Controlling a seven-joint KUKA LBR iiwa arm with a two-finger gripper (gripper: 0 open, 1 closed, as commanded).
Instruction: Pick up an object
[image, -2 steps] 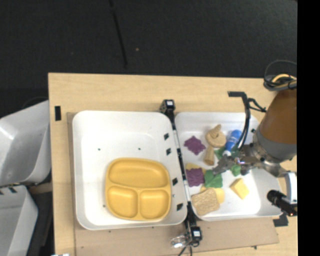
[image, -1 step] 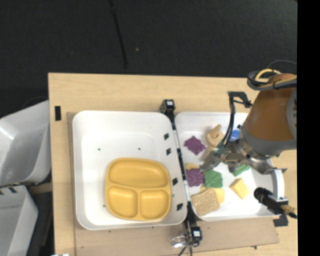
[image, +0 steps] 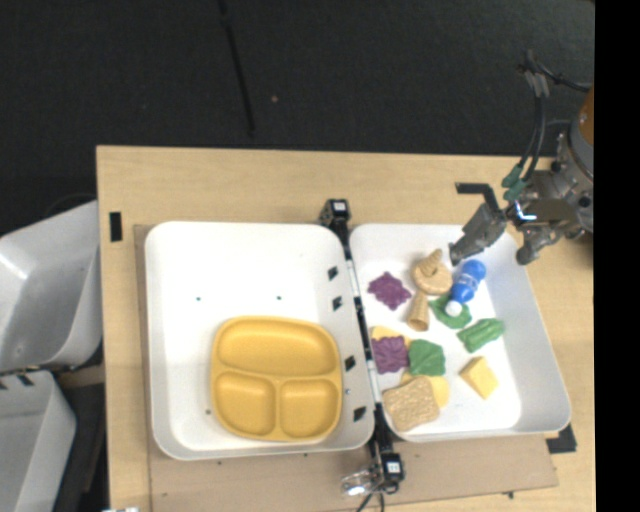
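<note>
Gripper (image: 497, 240): you'll find it at the upper right corner of the right bin (image: 535, 390), above the toys; you cannot tell its opening from this angle, and nothing visibly sits in its grasp.
Nearest object: your blue bottle (image: 464, 282) lies just below the gripper, beside a tan piece (image: 432, 272).
Other toys: purple pieces (image: 389, 290), green pieces (image: 481, 333), a yellow wedge (image: 480, 377) and a brown bread slice (image: 411, 403) lie scattered across that bin.
Left bin (image: 180, 300): you see a yellow divided tray (image: 276, 378) toward its front.
</note>
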